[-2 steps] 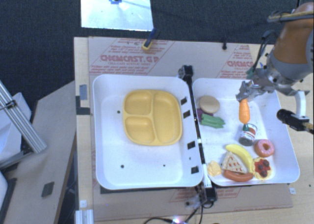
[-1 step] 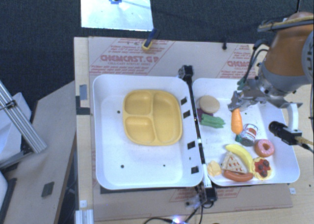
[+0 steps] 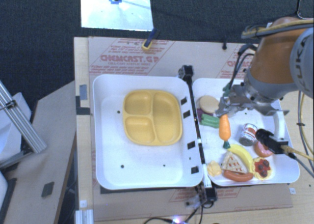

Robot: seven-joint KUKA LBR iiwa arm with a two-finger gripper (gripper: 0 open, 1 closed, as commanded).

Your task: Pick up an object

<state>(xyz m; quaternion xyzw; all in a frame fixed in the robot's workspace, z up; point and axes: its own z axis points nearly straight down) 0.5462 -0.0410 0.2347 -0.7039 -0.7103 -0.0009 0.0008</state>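
From my remote station I recorded the task as begun but not completed at this moment. The arm (image 3: 287, 61) reached in from three o'clock and its claw (image 3: 226, 106) stood low over the right bin (image 3: 294, 171), at the upper part of the toy-food pile. I could not tell whether the claw was spread or pressed together; its tips were lost against the clutter, and nothing was visibly pinched between them. The nearest candidate was the carrot (image 3: 224, 127), lying just below the claw at about six o'clock from it, and by my judgement resting on the bin floor. A round bun (image 3: 208, 103) lay just beside the claw at nine o'clock, with a green piece (image 3: 210, 121) under it. Further toward six o'clock lay a banana (image 3: 242, 152), a sandwich wedge (image 3: 232, 162) and a small can (image 3: 248, 133). The left bin (image 3: 105, 169) held a yellow divided plate (image 3: 151, 117), well apart from the claw. My assessment: approach done; closure, a confirmed grip and the lift all remained outstanding, and no object had left the tabletop bins.
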